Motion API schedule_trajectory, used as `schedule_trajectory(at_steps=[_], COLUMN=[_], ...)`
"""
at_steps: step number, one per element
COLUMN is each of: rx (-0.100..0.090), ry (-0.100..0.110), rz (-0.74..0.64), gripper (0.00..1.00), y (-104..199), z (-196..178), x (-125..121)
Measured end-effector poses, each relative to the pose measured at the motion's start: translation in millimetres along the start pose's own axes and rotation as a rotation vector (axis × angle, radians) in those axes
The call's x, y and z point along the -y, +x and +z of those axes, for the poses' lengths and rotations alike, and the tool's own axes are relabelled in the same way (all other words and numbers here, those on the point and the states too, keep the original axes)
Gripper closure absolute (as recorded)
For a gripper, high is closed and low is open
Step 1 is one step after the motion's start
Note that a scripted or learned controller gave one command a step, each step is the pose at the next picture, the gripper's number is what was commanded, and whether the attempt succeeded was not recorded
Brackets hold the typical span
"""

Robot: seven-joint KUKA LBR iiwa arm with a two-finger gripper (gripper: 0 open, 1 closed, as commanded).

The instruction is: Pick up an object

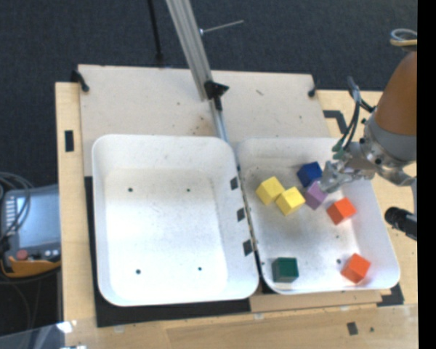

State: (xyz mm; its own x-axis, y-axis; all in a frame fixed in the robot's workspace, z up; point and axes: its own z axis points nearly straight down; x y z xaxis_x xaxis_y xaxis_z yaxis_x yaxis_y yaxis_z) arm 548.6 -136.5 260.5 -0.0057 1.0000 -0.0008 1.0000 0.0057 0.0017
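The right bin (378,267) holds several small blocks. Two yellow blocks (270,189) (290,200) lie near its middle, a blue block (309,173) behind them, and a purple block (316,194) beside the blue one. An orange block (341,211) sits to the right, another orange block (356,267) near the front right corner, and a dark green block (284,269) at the front left. My gripper (331,178) reaches in from the right and hangs low, right by the purple and blue blocks. I see no block between its fingers.
The left bin (112,158) stands beside the right one, sharing a middle rim. A slanted metal rail (191,42) rises behind the bins. A device with cables (25,227) sits off the bench's left edge.
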Motion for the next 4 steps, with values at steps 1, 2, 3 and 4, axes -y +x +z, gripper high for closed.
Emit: schedule_trajectory(at_steps=[1, 2, 3, 4], rx=[-0.002, -0.001, -0.003, -0.001], ry=[0.0, 0.002, 0.001, 0.002], rz=[-0.002, -0.001, -0.003, 0.0], gripper=[1.0, 1.0, 1.0, 1.0], y=[50, 102, 153, 194], z=[-7, 9, 3, 12], x=[2, 9, 16, 22])
